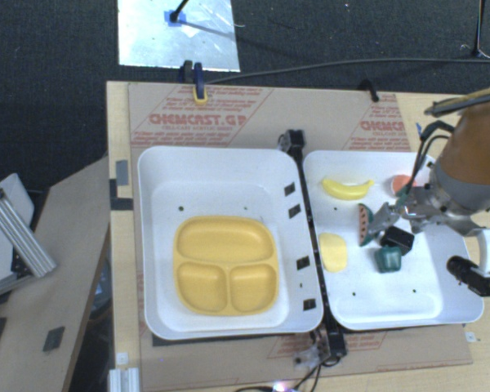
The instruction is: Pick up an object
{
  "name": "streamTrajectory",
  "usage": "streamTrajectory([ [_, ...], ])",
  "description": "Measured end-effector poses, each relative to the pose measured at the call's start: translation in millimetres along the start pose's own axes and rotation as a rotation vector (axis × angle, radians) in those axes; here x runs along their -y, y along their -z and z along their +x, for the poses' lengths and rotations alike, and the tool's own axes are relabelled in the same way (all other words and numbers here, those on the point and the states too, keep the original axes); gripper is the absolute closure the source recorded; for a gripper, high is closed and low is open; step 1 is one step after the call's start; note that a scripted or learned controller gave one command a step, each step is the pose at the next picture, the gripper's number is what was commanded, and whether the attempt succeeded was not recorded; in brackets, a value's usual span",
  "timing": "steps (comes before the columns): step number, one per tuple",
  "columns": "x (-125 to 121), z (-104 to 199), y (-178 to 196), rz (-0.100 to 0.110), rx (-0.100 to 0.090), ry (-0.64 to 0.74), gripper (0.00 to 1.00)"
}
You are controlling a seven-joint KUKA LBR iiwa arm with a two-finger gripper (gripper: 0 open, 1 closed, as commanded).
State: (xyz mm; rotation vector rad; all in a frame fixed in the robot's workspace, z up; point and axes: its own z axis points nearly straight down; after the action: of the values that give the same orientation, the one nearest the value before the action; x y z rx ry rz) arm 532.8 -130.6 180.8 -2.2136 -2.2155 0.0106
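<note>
From above, the grey arm's two-finger gripper point(389, 223) hangs low in the right white bin point(408, 313); whether it is apart or together I cannot tell. Just below lies a small dark-teal block point(388, 259). Nearby lie a watermelon slice point(364, 224), a yellow banana point(348, 188) and a pale-yellow piece point(333, 252). A yellow divided tray point(225, 265) fills the left white bin point(159, 219).

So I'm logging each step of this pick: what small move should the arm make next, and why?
Probably a short straight descent. The gripper hangs low in the right white bin, right over the small dark teal block, with the watermelon-slice toy close at its side, so sideways travel risks bumping it.
</note>
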Motion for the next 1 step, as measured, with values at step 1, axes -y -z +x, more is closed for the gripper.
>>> streamTrajectory([
  [1, -3.0, 0.3, 6.7, -0.013, 0.002, 0.003, 0.0],
])
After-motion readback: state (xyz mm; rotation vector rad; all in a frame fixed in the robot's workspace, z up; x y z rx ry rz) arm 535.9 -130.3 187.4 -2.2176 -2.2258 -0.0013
